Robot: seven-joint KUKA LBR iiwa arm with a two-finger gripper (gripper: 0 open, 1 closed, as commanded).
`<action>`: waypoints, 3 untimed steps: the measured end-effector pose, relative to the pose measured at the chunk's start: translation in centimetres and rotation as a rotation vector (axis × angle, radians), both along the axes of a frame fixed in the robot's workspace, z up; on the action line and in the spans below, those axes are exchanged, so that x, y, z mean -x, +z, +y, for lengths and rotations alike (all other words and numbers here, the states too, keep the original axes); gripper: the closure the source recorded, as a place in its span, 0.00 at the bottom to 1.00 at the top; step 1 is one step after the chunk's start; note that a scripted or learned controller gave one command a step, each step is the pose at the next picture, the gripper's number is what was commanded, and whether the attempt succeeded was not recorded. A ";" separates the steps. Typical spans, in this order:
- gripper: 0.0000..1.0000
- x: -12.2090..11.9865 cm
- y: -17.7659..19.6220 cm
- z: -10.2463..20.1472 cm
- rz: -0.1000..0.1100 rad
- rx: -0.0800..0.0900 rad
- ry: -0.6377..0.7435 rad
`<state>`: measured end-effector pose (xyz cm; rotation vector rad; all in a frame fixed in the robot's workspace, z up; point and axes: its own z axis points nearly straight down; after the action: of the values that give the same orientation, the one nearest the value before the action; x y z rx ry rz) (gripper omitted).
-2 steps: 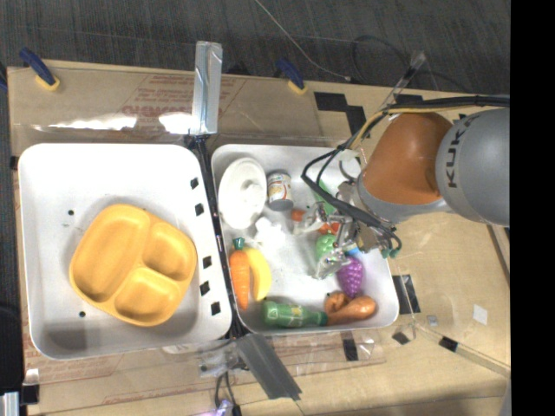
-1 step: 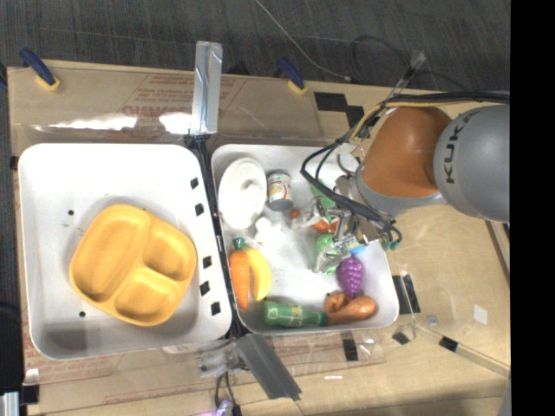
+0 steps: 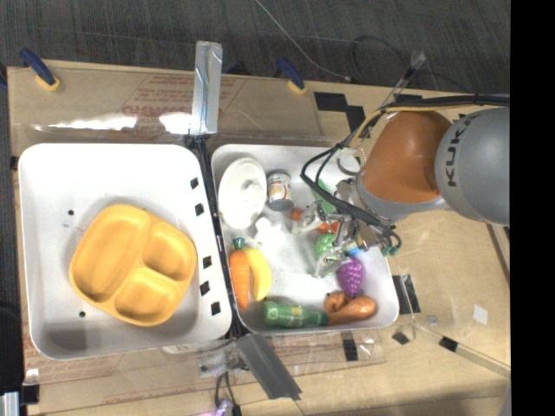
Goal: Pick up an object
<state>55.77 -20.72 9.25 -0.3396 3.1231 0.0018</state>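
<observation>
The bench (image 3: 104, 94) is covered with brown cardboard, and clear tape and blue clamps (image 3: 40, 69) hold it at the far edge. Behind it there is dark carpet floor (image 3: 104, 11) with a thin white cable (image 3: 260, 11) lying on it.

Two white bins stand side by side. The left bin (image 3: 43, 198) carries a yellow divided tray (image 3: 132, 263), which lies near its middle, a little toward the near edge.

The right bin (image 3: 299, 156) holds many small things. A white bowl (image 3: 242, 193) lies at its far left corner, and a small can (image 3: 278, 186) is just beside it. Along the left wall there is a carrot (image 3: 239, 277) touching a banana (image 3: 258, 271). A green bottle (image 3: 288, 314) lies along the near edge, and an orange-brown toy vegetable (image 3: 353, 307) is near the near right corner. Purple grapes (image 3: 350, 276) lie just above it, near the right wall.

The arm (image 3: 434, 159) reaches over the right side of this bin. The gripper (image 3: 336, 243) is low in the bin, near a small green object (image 3: 324, 244) and just beside the grapes. Cables and fittings cover its jaws, so I cannot tell if they are released or clenched, and I see nothing clearly between them.
</observation>
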 end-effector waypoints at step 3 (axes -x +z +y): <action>0.00 0.4 0.0 -0.1 -0.001 0.001 -0.125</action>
<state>55.38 -20.81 9.28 -0.1437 3.1376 0.0007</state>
